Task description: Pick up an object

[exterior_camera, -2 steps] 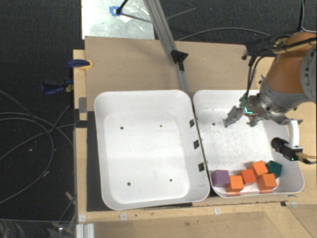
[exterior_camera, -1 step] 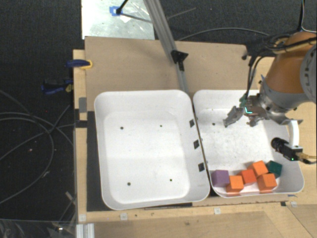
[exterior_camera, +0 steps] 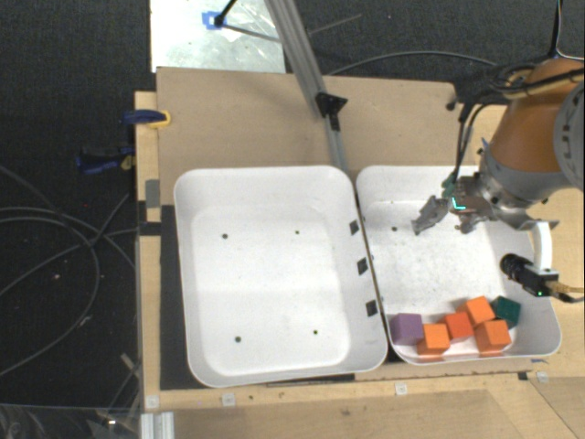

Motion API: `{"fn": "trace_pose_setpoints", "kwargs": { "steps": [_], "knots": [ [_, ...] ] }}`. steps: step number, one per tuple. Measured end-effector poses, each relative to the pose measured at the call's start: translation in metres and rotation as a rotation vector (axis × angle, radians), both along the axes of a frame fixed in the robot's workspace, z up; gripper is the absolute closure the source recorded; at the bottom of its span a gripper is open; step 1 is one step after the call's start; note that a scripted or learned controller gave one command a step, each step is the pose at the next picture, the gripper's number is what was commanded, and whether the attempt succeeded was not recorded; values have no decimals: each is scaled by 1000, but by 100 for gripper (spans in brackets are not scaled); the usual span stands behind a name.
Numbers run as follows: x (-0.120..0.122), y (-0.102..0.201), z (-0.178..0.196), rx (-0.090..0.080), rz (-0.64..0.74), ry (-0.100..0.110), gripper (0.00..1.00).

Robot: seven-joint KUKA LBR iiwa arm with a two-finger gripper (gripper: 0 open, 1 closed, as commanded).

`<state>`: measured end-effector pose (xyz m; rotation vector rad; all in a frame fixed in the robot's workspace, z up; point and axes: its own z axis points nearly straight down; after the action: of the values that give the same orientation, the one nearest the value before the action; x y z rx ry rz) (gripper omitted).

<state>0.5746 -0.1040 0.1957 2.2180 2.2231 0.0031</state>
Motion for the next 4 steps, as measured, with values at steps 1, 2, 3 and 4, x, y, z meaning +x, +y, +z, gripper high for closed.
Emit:
{"fn": "trace_pose_setpoints", "kwargs": {
  "steps": [1,2,3,4],
  "knots": [
    [0,0,0,0,0,0,0],
    [0,0,0,0,0,0,0],
    [-5,15,-50,1,1,6,0],
    [-27,62,91,0,7,-8,0]
  ]
}}
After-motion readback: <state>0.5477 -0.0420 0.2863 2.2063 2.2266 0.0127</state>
